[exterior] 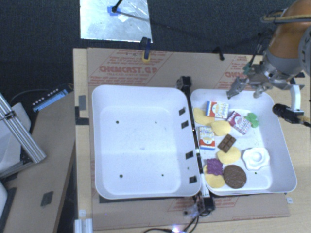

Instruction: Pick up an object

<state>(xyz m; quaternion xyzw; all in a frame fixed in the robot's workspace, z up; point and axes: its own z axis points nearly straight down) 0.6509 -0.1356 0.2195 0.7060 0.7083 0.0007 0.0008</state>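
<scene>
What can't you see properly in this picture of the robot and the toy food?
- Arm: cut off by the camera view's top and right edges.
- Gripper: too blurred and small to show how it is set.
- Small cartons: print too small to read.
- Yellow pieces in the right bin: partly covered by the chocolate bar and brown cookie.

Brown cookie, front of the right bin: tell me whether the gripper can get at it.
Probably yes. The brown cookie lies uncovered, clear above, while the gripper hovers over the bin's far rim.

left bin (141, 144) bare; right bin (282, 171) seemingly crowded
</scene>
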